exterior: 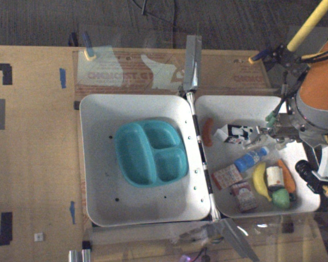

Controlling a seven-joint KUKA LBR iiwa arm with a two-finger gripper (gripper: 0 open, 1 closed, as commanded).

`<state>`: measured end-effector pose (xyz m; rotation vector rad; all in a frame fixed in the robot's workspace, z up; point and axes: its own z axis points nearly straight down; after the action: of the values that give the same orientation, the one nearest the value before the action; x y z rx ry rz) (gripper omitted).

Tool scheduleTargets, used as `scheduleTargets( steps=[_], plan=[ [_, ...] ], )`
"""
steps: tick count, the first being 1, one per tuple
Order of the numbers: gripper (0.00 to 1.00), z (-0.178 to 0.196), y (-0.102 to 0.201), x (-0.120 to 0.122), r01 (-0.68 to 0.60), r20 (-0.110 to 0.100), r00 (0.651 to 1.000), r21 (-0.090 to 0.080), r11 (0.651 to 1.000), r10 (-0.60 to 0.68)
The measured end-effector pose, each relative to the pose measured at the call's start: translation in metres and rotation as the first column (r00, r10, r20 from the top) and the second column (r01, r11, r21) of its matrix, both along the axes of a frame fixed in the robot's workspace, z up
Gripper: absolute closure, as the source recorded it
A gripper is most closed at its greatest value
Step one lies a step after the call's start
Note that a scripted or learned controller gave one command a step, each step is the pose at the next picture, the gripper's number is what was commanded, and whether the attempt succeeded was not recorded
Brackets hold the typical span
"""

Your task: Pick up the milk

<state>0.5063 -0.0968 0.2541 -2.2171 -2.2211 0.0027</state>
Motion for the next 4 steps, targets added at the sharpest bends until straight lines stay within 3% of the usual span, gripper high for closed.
scheduleTargets(
  steps=[1,2,3,4],
  plan=[
    [0.00,-0.071,0.010,0.049,0.104,0.000,0.995,0.000,0.995,-0.104],
    [0.00,-0.122,-0.022,0.023,0.199,0.000,0.980,0.000,0.980,-0.199],
    [0.00,-0.145,-0.066,0.110,0.141,0.004,0.990,-0.002,0.990,-0.141],
    [1.00,-0.136,-0.066,0.111,0.140,0.005,0.990,-0.003,0.990,-0.140]
  ],
)
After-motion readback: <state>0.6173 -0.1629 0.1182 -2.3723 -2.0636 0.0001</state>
